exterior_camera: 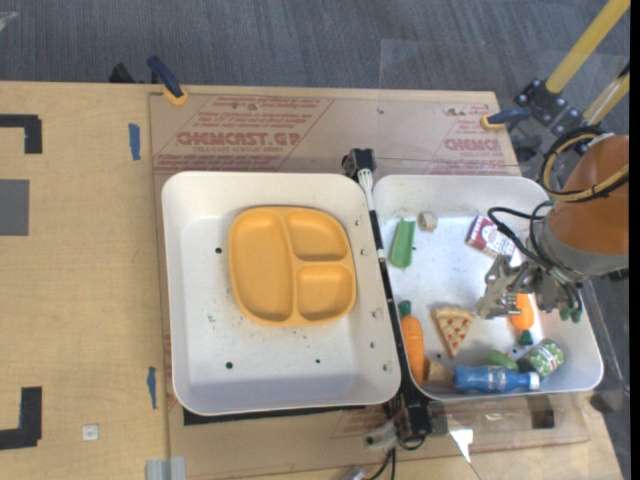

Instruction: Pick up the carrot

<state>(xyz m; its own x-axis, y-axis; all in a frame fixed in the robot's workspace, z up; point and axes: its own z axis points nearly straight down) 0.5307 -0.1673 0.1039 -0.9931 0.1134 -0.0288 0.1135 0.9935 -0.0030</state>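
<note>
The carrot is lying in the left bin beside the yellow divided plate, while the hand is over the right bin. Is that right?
Not quite. The camera view shows the carrot in the right bin, against its left wall, next to the pizza slice. The yellow divided plate sits in the left bin, and the hand is over the right bin as stated.

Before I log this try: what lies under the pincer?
Under the pincer something orange lies on the right bin floor; the pincer covers part of it. The carrot lies apart, by the left wall.
</note>
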